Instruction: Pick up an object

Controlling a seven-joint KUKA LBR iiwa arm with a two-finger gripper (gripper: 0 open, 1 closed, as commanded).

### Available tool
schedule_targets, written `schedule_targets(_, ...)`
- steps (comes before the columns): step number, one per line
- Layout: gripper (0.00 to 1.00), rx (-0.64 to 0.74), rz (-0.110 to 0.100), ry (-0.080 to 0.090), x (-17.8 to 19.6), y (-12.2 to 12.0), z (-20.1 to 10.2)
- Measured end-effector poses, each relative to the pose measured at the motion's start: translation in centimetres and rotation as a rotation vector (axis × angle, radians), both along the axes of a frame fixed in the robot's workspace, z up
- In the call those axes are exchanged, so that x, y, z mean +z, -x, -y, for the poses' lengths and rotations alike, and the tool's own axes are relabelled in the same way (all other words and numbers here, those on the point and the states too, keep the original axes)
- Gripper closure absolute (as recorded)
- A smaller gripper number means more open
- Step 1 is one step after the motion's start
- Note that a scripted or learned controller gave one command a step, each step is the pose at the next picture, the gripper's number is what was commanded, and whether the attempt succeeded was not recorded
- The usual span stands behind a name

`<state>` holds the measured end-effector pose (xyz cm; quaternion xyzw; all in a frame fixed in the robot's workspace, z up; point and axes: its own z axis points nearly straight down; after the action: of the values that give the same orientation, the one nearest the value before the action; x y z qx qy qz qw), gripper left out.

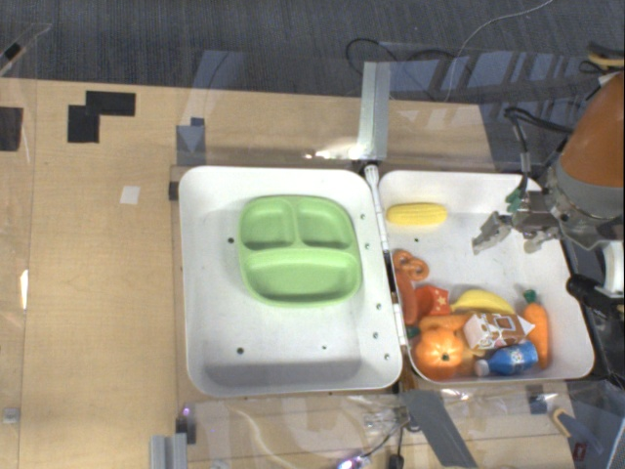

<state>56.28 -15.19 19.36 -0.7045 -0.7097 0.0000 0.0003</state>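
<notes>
Hanging the claw [511, 236] over a bare patch of the right bin [459, 247], close to that bin's far right corner, with the grey arm and its orange band [598, 135] reaching in behind it. Spreading both fingers [487, 234] well apart and gripping nothing between them. Touching none of the objects. Showing, out to the claw's left in the view and level with it, a yellow corn cob [417, 214] lying alone by the bin's far wall. Showing the other objects crowding nearer the camera than the claw: a banana [485, 301] just below it, a carrot [536, 328] below and slightly right, a small white carton [493, 330] between those two, and a blue bottle [510, 360] lying against the near wall. Showing, lower and further left of the claw, a twisted orange piece [410, 264], a red pepper [420, 301] and a round orange [441, 352] bunching along the divider. Leaving, far to the claw's left, a green divided plate [298, 248] sitting in the left bin [210, 291].
</notes>
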Motion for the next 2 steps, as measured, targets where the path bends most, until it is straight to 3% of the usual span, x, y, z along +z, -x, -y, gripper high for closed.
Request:
schedule_targets(1, 0.0, 0.186, 0.0, -0.001, -7.3, 7.5, -0.6)
schedule_targets(2, 0.0, -0.129, 0.011, 0.001, -10.5, 2.9, -0.5)
